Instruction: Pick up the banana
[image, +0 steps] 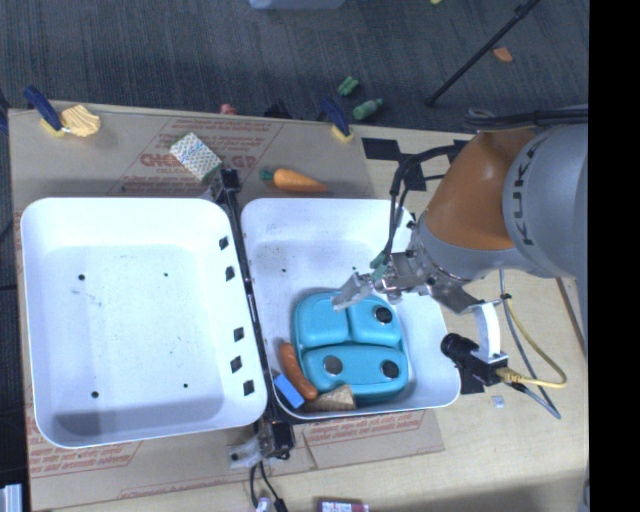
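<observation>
My gripper (366, 287) hangs over the right bin (300, 225), just above the upper edge of a large light-blue plastic piece (352, 348) with three dark holes. At the front left of that piece lie an orange-brown elongated item (294, 367), a small blue block (289, 392) and a tan wedge (336, 398). None of these reads clearly as a yellow banana. Nothing can be seen held in the gripper.
The left bin (120, 320) sits beside the right one. Behind the bins on the cardboard lie an orange carrot (296, 181), a patterned block (195, 155) and a yellow-tipped blue clamp (68, 120). The arm and its cables occupy the right side.
</observation>
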